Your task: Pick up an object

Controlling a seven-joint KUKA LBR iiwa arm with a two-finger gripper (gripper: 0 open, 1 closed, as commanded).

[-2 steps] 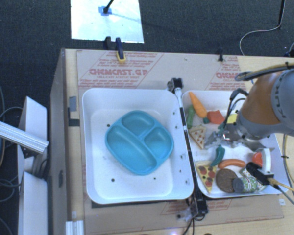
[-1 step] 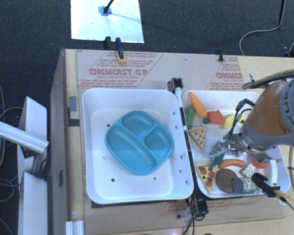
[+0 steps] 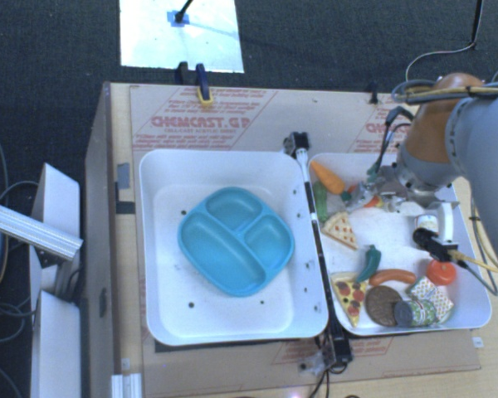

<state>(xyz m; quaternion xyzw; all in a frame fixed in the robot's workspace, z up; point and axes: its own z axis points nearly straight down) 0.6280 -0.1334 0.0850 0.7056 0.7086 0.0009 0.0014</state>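
This is a robotics lab. The table (image 3: 232, 114) is covered with a printed protective sheet and stands on dark carpet (image 3: 50, 40). Loose cables (image 3: 0, 305) lie left of the table, and behind it a white calibration sheet (image 3: 183, 23) rests on the floor.

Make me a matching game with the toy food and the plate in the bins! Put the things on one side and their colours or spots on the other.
Things:
1. plate
2. carrot
3. sausage
4. cookie

Clues:
A. dark brown and round
B. light blue, alone in the left bin
C. orange, at the far end of the right bin
D. reddish and long, just behind the cookie

Pairs: 1-B, 2-C, 3-D, 4-A
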